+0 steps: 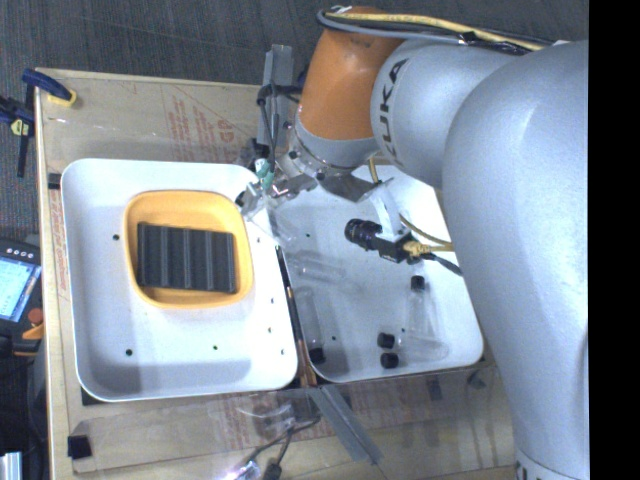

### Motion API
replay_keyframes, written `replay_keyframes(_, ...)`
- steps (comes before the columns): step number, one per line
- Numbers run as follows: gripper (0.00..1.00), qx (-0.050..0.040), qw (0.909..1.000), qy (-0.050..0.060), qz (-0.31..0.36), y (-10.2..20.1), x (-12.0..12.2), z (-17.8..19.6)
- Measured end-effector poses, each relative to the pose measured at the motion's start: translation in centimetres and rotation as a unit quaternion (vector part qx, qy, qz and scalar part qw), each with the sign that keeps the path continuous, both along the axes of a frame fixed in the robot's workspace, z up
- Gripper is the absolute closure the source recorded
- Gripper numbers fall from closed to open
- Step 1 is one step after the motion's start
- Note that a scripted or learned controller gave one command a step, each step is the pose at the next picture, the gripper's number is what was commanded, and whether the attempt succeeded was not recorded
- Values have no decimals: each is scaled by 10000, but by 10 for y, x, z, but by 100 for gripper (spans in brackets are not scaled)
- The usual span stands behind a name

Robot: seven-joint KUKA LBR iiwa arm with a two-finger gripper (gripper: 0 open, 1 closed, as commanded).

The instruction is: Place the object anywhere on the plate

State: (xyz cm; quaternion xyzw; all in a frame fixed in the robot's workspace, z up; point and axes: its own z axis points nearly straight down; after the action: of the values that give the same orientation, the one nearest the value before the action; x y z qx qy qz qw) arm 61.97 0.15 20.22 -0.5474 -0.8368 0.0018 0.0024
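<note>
One grey arm (500,218) takes up the right side, its bulk closest to the lens, sweeping up and then left over the right bin (350,353). Past the grey shell comes the orange band (340,78), and below that the wrist tips down-left. The gripper (262,190) sits low at the far end of the seam between the two bins, approx. over the left bin's (100,353) far right corner. Can't tell how far open it is, nor whether it has hold of anything. A small teal-green bit (263,168) shows right at the wrist (part of the tool or a loose item, can't tell). A black plug w/ yellow cable (368,233) hangs off the arm above the right bin.

In the right bin: several small black pieces (386,341) near the front edge, plus pale see-through shapes (425,318), too faint to identify. Which of these is the task's object, can't tell. The yellow plate (150,208) lies in the left bin, well inside the walls, w/ a dark ribbed panel (188,258) in its middle and nothing else on it.

Both bins rest on a plywood counter (150,108). A blue clamp (50,86) grips its far left corner, and a lit screen (15,283) sits at the left edge. Beyond is dark grey floor (150,18).
</note>
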Motion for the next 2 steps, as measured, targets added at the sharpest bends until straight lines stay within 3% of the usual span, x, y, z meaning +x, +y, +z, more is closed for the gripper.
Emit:
replay_keyframes(1, 100, 0, 9963, -25, 855, 15, 1, 19)
replay_keyframes(2, 100, 9, 9736, -13, 2281, -5, -6, 6)
